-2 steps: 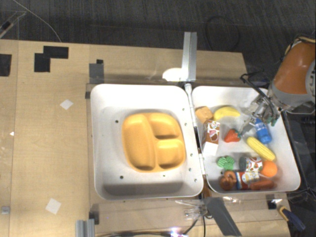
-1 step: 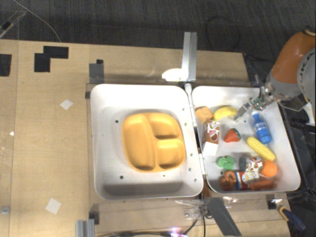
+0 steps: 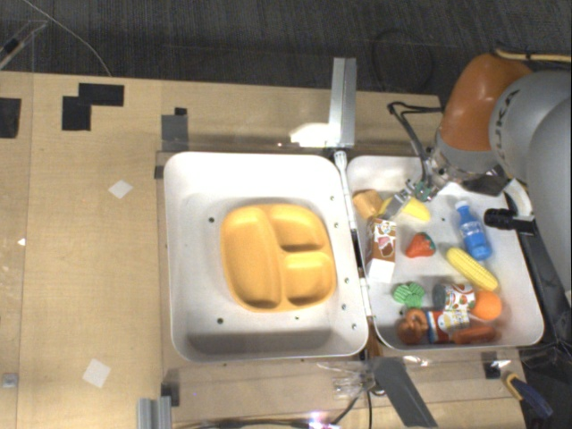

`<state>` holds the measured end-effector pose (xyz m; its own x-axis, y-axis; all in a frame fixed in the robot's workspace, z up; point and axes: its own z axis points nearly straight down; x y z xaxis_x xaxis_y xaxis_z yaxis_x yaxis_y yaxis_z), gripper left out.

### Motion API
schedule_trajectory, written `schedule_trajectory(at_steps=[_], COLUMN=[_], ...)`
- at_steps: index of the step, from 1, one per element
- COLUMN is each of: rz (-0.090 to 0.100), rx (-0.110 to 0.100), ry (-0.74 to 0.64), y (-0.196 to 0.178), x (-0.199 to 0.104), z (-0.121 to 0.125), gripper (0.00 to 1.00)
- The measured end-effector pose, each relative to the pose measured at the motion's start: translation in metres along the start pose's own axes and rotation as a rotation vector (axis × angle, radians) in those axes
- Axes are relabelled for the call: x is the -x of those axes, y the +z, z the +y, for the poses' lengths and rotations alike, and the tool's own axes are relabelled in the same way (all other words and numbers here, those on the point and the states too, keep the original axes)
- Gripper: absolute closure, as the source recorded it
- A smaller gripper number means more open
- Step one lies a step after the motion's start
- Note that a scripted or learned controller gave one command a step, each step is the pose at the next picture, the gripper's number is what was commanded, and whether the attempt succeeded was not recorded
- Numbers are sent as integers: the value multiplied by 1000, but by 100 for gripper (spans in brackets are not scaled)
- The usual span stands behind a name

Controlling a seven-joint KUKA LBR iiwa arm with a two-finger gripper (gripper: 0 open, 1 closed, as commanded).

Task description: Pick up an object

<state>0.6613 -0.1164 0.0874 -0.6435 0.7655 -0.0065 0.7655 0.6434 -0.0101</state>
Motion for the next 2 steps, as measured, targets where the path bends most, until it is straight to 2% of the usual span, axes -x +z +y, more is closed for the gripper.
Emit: schedule_trajectory(at_steps=[1, 2], rz=[-9, 1], rx=[16, 20], ry=[-8, 249], y=[-15, -103], x=[0, -40], z=[7, 36], gripper=[100, 100])
